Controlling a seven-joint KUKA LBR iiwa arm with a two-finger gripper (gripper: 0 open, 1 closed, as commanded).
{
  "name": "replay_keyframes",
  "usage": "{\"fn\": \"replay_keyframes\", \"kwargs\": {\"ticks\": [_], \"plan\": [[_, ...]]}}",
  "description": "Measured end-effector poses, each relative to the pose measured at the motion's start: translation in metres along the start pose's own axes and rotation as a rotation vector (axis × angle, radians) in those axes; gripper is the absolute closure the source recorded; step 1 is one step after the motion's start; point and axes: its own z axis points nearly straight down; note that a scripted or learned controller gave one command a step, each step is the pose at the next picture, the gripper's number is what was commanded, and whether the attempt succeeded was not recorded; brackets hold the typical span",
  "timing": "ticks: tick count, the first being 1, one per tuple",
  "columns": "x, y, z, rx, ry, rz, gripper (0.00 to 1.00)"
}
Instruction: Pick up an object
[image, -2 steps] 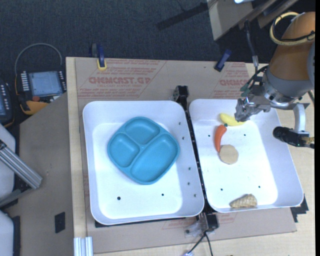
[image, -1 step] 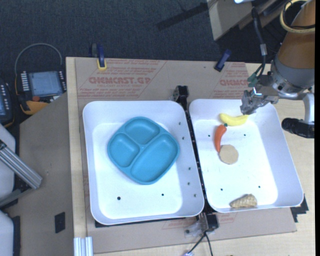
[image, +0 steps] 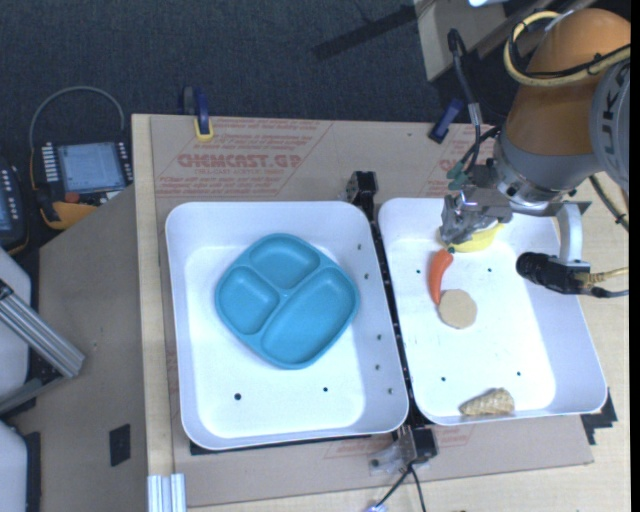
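Here jaws (image: 462, 232) over rounded yellow piece (image: 483, 237) (grip: cannot tell), tapered orange carrot (image: 439, 274) beside

A robotics lab: a cardboard-topped bench (image: 300, 160) with two shallow white bins (image: 190, 300) fills mid-frame, a grey-and-orange industrial arm (image: 560, 90) upper right, a small-screened control pendant (image: 85, 165) on dark carpet upper left.

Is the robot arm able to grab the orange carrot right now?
Probably yes. The carrot lies bare in the right bin, just below the gripper, with nothing on top; a round cookie touches its lower end.
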Motion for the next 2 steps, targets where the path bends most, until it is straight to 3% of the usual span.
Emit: {"fn": "replay_keyframes", "kwargs": {"ticks": [2], "plan": [[0.112, 0.000, 0.017, 0.001, 0.000, -0.001, 1.00]]}}
